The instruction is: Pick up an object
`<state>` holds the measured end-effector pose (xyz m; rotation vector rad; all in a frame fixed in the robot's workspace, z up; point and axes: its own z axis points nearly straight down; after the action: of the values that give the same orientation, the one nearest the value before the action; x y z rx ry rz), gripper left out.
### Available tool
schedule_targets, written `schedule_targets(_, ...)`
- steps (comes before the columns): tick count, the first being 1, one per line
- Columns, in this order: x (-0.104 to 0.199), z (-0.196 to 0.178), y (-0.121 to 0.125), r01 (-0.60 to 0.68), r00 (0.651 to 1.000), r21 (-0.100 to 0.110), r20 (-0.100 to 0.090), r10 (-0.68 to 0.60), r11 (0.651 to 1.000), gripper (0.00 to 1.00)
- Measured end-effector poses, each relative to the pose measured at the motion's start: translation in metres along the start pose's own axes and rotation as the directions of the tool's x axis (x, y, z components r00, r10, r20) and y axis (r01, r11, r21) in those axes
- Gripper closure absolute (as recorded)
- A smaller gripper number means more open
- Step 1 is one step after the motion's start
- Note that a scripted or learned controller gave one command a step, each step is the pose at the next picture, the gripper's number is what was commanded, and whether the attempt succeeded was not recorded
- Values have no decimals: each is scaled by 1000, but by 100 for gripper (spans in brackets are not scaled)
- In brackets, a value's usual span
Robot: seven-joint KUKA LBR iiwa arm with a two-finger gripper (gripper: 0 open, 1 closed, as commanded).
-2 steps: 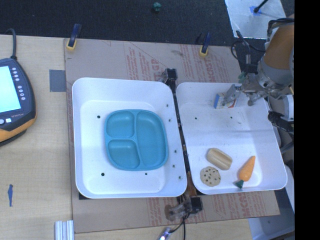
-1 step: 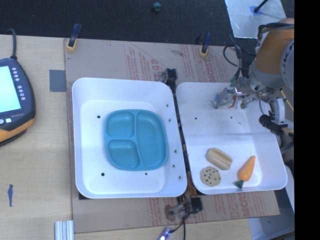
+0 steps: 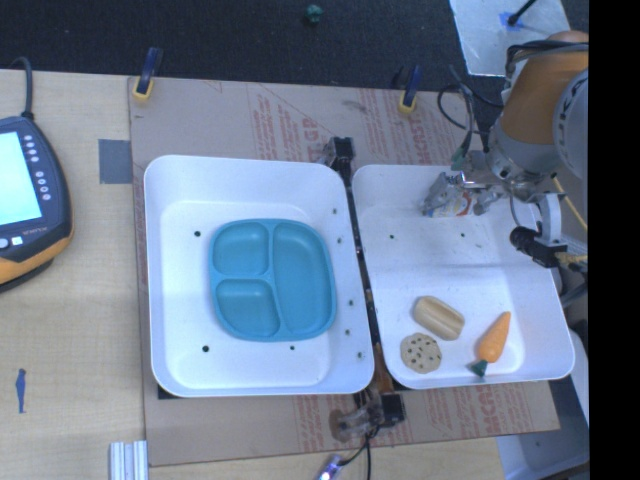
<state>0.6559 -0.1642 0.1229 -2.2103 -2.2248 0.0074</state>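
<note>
In the right bin (image 3: 400,258), near its front edge, lie a tan bread roll (image 3: 439,317), a round chocolate-chip cookie (image 3: 420,352) and an orange carrot (image 3: 493,338). My gripper (image 3: 447,197) hangs over the bin's far part, well behind these three. The grey arm with its orange band comes in from the upper right. I see nothing between the fingers.
The left bin (image 3: 170,268) holds a blue three-compartment plate (image 3: 272,278). A teach pendant (image 3: 25,193) lies on the bench at far left. Clamps (image 3: 147,76) pin the cardboard sheet at the back. Cables run beside the arm at right.
</note>
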Motion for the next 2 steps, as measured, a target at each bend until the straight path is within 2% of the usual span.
schedule_targets(1, -11, -17, 0, -4, 1000, -6, 1, 4, 1000, 0)
schedule_targets(2, -7, -24, 0, -3, 1000, -7, 1, 3, 1000, 0)
